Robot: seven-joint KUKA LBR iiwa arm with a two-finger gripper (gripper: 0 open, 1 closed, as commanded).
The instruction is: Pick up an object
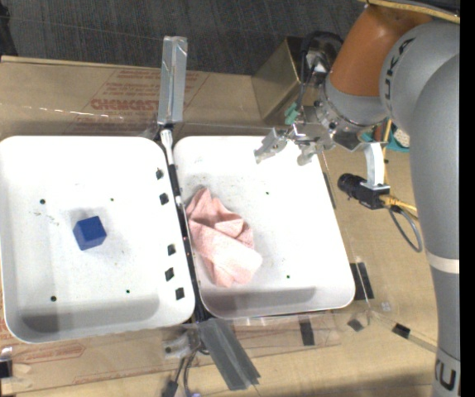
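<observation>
Dark carpet floor behind, cardboard sheet along the far edge of the table (47,98), which carries two white bins side by side. Grey arm (424,139) with orange band comes in from the right side, wrist over the far right corner of the right bin (320,279). Left bin (22,304) sits toward the table's left edge, right bin toward the middle.

Pink cloth (221,240) lies crumpled in the right bin, against its left wall, nearer the front edge than the far one. Blue cube (90,231) sits alone in the left bin, roughly central, well apart from the cloth.

End effector (287,145) hovers above the far edge of the right bin, fingers spread and released, nothing between them. It is well apart from both candidates; cloth is the nearer one.

Judged progress: no grasp yet, approach stage.

Risks: cloth is soft and flat at the edges, so the fingers may pinch only a thin fold and it slips out on lift. Cloth hugs the divider wall, so a descent there could clip the bin rim. Cube is small; a slightly off-centre close would knock it aside
</observation>
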